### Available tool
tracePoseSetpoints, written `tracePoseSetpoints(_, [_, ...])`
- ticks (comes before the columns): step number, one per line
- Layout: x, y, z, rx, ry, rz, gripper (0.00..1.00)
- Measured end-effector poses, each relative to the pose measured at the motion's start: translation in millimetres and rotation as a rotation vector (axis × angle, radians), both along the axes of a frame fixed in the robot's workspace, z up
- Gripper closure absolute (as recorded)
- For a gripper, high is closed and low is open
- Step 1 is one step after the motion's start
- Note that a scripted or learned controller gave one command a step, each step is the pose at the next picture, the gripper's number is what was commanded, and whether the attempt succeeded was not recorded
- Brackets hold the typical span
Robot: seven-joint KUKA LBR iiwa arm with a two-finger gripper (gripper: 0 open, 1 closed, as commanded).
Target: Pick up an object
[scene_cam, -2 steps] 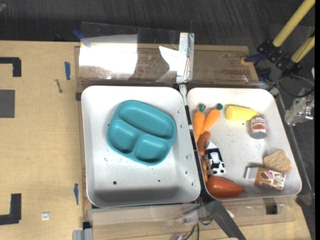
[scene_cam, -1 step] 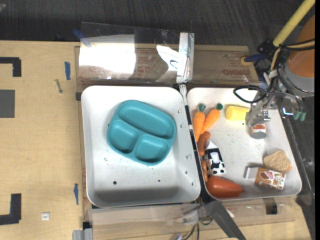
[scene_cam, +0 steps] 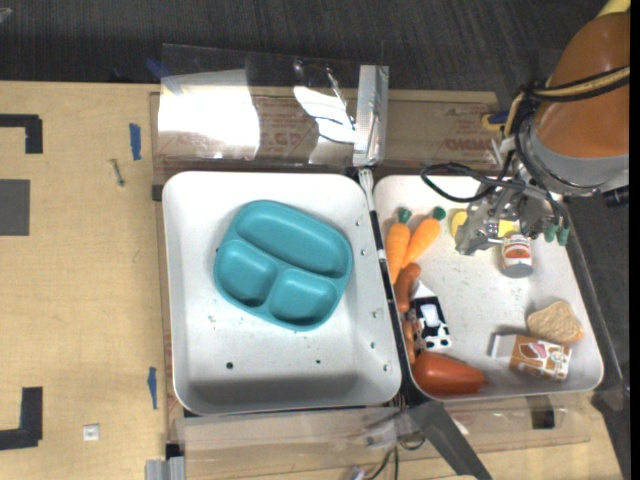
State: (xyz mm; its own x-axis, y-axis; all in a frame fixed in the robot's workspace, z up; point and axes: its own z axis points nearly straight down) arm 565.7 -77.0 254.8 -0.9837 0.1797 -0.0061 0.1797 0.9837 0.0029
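Note:
My gripper (scene_cam: 490, 226) hangs low over the back of the right bin (scene_cam: 480, 298), between a yellow item (scene_cam: 461, 220) on its left and a small red-and-white can (scene_cam: 517, 256) on its right. The arm's metal parts cover much of the yellow item. Two carrots (scene_cam: 410, 243) lie at the bin's back left. Below them is a black-and-white cow-patterned carton (scene_cam: 430, 324), with a red sausage-like piece (scene_cam: 447, 372) in front of it. A tan bread piece (scene_cam: 554, 321) and an orange juice carton (scene_cam: 538, 356) sit at the front right.
The left bin (scene_cam: 200, 368) holds a teal divided plate (scene_cam: 283, 263). A clear plastic sheet and tape strip (scene_cam: 370, 118) stand behind the bins. Black cables (scene_cam: 450, 180) loop over the right bin's back edge. Bare white floor shows in the right bin's middle.

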Motion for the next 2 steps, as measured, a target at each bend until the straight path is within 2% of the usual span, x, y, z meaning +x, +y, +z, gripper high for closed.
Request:
tracePoseSetpoints(1, [33,63,-45,0.001,0.006,0.099,1.0])
tracePoseSetpoints(2, [91,64,-35,-0.001,-0.002,0.04,1.0])
